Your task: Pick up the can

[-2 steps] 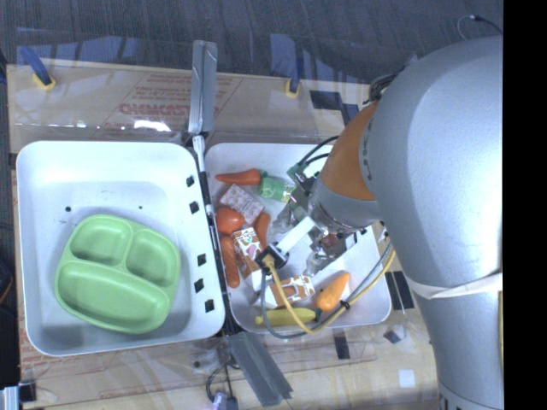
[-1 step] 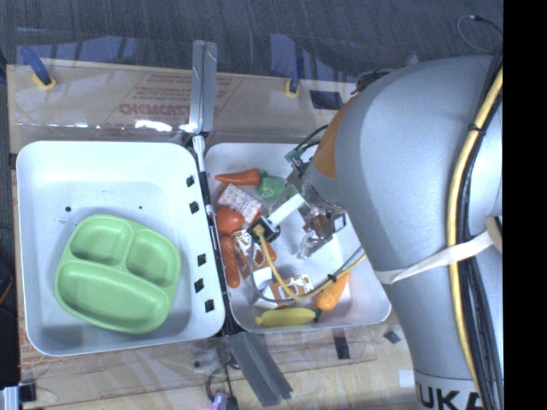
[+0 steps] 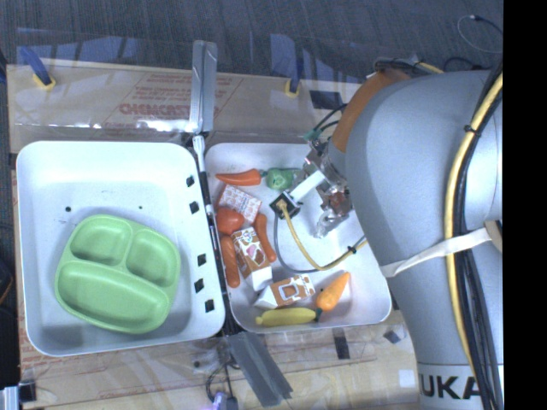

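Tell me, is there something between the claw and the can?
No toy lies between. The can is left of the claw, across bare bin floor; only the arm's yellow cable hangs over that gap. Sausages lie close beside the can.

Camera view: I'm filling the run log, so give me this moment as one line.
gripper: over right bin, grip unclear | can: not identified | green tray: left bin | banana, carrot: right bin front

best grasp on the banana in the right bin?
Take the banana at mid-body from straight above, closing across its narrow width. It lies flat, lengthwise against the near wall of the right bin, so a side approach looks blocked.
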Available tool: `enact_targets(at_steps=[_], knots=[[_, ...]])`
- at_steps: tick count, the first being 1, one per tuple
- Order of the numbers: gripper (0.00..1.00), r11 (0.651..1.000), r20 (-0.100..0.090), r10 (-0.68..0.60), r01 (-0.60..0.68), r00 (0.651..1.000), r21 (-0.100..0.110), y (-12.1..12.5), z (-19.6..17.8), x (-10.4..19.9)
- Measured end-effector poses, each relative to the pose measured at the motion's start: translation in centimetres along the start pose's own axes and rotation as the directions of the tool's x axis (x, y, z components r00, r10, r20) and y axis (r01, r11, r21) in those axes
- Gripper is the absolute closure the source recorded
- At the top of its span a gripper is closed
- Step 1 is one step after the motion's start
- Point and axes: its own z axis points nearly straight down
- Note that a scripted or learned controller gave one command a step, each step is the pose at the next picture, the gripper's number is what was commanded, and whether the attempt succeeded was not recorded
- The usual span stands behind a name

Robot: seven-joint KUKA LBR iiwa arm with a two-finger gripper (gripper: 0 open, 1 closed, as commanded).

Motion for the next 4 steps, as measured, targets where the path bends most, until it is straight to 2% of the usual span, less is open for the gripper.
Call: enact_targets(at_steps=[1,2,3,4], knots=[[1.00,1.000,0.001,-0.013,0.013,1.000,0.004,-0.3,-1.0,0.3],[1.00,0.985,-0.003,-0.174,0.174,0.985,-0.002,-4.3,-3.6,-1.3],[1.00,0.980,-0.004,-0.201,0.201,0.980,-0.005,-7.3,-13.8,2.8],[1.00,1.000,-0.003,-0.029,0.029,1.000,-0.003,-19.1,-16.8,-6.1]])
